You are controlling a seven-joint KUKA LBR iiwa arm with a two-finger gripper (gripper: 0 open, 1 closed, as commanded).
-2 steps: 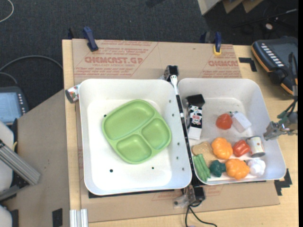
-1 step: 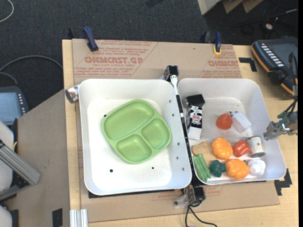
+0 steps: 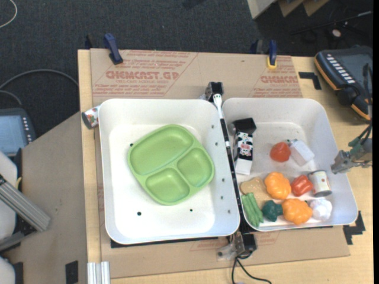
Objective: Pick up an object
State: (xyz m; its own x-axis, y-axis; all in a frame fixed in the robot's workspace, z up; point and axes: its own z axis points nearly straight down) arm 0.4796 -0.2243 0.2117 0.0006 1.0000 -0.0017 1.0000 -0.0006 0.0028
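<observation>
The right bin (image 3: 269, 108) holds many small items. Among them are a black-and-white carton (image 3: 243, 144), a red tomato (image 3: 280, 152), a white block (image 3: 302, 152), an orange pepper (image 3: 277, 185) and a red pepper (image 3: 301, 185). There are also a silver can (image 3: 321, 182), an orange fruit (image 3: 296, 210), a white crumpled piece (image 3: 321, 208), a dark green broccoli (image 3: 272, 210), a green pod (image 3: 251, 209) and a tan slice (image 3: 251, 186). My gripper (image 3: 343, 161) is at the bin's right rim, just right of the can, with nothing seen in it.
A green divided plate (image 3: 170, 164) lies in the left bin (image 3: 112, 206). Blue clamps (image 3: 112, 48) hold the cardboard base at the back. A black and orange device (image 3: 346, 78) sits at the far right behind the gripper.
</observation>
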